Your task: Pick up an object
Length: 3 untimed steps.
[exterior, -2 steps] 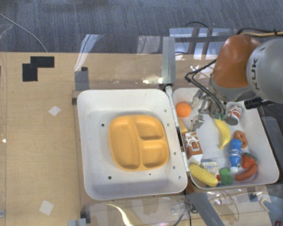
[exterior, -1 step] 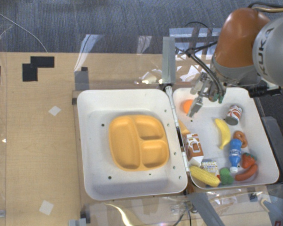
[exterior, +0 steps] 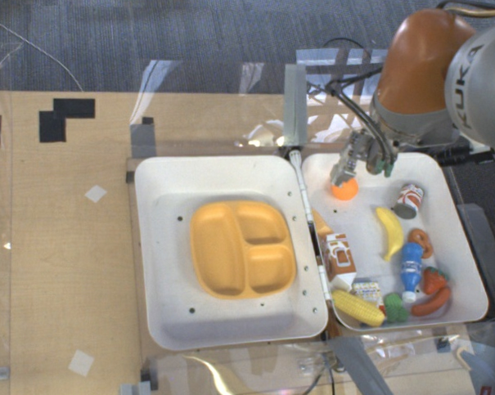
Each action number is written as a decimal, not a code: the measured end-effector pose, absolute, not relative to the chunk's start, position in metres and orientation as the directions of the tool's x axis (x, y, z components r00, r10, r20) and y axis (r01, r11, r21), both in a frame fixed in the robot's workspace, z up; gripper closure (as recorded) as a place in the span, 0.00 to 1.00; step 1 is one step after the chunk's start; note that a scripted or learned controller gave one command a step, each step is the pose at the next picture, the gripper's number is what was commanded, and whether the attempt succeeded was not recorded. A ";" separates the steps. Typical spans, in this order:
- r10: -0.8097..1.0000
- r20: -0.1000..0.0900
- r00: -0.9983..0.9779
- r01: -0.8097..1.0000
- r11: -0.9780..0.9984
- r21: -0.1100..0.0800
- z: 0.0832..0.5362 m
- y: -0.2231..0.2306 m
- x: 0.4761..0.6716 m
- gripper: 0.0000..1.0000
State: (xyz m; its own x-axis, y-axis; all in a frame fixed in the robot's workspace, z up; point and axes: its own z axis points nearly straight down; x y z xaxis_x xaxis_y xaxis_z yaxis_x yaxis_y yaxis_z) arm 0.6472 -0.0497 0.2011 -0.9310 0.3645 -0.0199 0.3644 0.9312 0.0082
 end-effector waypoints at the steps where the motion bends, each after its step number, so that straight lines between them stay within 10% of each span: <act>1: 0.673 -0.005 -0.739 0.673 0.739 0.002 0.162 -0.123 0.604 1.00; 2: 0.616 -0.009 -0.788 0.616 0.788 0.003 0.159 -0.173 0.593 1.00; 3: 0.614 -0.008 -0.789 0.614 0.789 0.004 0.159 -0.171 0.593 0.00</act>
State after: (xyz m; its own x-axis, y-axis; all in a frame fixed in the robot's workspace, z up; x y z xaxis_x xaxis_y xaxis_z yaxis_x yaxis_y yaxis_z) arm 0.5934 -0.1710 0.1591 -0.7894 0.6138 -0.0083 0.6138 0.7894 0.0043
